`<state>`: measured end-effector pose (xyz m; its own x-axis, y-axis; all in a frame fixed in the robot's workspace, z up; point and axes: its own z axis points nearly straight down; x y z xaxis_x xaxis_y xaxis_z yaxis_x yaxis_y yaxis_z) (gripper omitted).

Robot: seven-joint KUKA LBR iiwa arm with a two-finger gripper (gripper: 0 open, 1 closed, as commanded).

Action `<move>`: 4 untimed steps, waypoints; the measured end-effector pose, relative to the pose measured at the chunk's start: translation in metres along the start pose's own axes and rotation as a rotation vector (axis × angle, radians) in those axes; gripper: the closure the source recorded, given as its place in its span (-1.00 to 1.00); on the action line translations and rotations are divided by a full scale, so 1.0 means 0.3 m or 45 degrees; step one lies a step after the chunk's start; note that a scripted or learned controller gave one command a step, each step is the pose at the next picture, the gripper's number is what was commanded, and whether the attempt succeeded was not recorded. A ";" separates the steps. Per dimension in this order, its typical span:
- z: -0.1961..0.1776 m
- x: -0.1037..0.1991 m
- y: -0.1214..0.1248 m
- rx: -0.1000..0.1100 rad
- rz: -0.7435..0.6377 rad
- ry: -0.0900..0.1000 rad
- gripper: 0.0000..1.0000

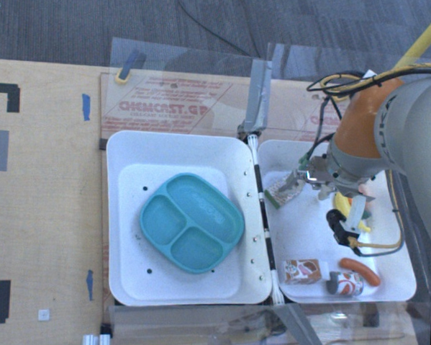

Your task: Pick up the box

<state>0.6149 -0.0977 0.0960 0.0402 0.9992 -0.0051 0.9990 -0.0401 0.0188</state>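
A small brown and white box (302, 271) lies flat near the front edge of the right bin (306, 231). My gripper (295, 183) hangs low over the back left part of that bin, well behind the box and apart from it. A small grey-green object (279, 195) sits right at the gripper's tip, by the bin's left wall. The grey arm with its orange band (362, 129) reaches in from the right and hides the bin's back right corner.
A red sausage (359, 271) and a small can (343, 284) lie just right of the box. A yellow banana-like toy (343, 205) rests under the wrist. The left bin (130, 156) holds a teal divided plate (192, 222). Black cable (349, 236) loops over the right bin.
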 end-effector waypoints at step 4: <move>0.004 0.000 0.133 0.005 0.047 0.000 -1.00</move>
<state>0.6547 -0.0992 0.0954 0.0767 0.9970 -0.0043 0.9969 -0.0766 0.0149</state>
